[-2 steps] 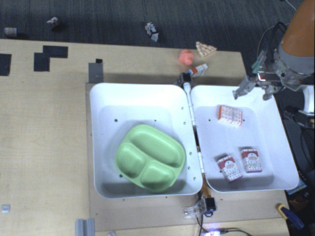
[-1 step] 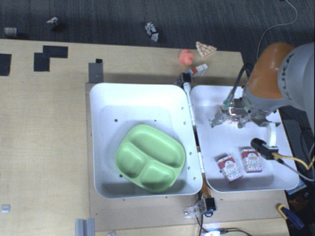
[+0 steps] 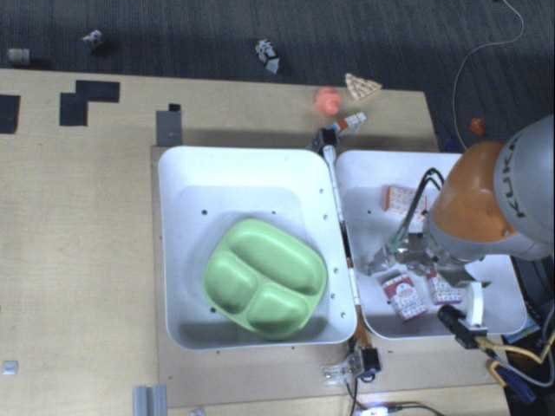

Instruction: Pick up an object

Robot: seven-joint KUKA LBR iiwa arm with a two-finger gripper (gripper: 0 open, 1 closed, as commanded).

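A green divided plate point(image 3: 264, 276) lies tilted in the left bin point(image 3: 186, 180). The right bin point(image 3: 368, 180) holds small red-and-white packets: one near the back point(image 3: 400, 199), one at the front point(image 3: 405, 296) and another partly under the arm point(image 3: 447, 293). My gripper point(image 3: 401, 256) hangs low over the right bin's middle, just above the front packet. The orange band and grey wrist point(image 3: 473, 206) cover much of the bin's right side. No object shows between the gripper's tips.
Beyond the bins on the bench lie a pink ball point(image 3: 328, 100), a pizza-slice toy point(image 3: 362, 86) and a small tube point(image 3: 351, 123). Cables point(image 3: 507, 358) trail at the front right. A ridge point(image 3: 338, 224) separates the two bins.
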